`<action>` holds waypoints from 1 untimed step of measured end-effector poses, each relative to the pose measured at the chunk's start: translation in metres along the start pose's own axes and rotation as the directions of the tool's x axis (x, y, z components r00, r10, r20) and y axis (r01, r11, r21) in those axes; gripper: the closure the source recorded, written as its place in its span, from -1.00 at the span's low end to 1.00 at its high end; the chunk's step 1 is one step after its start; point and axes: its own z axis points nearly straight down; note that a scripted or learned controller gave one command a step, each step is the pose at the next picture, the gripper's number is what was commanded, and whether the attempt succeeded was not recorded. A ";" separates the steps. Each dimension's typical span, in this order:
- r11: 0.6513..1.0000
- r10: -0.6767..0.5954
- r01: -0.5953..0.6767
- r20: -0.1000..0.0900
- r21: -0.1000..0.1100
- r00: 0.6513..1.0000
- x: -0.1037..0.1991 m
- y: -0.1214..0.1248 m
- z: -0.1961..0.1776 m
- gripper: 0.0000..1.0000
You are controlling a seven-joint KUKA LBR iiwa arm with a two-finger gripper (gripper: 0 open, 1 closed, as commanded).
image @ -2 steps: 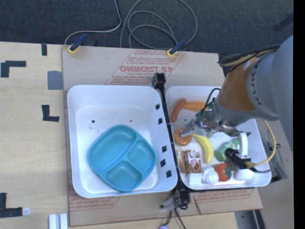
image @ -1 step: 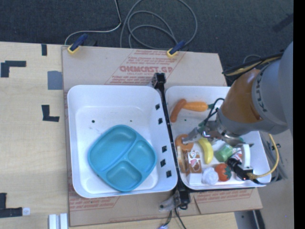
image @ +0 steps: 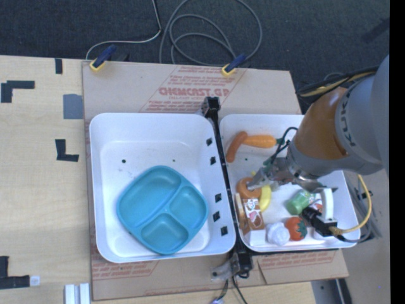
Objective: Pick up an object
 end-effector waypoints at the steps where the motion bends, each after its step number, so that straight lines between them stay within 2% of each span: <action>1: 1.000 -0.007 0.008 -0.003 0.015 1.000 0.082 -0.016 -0.086 1.00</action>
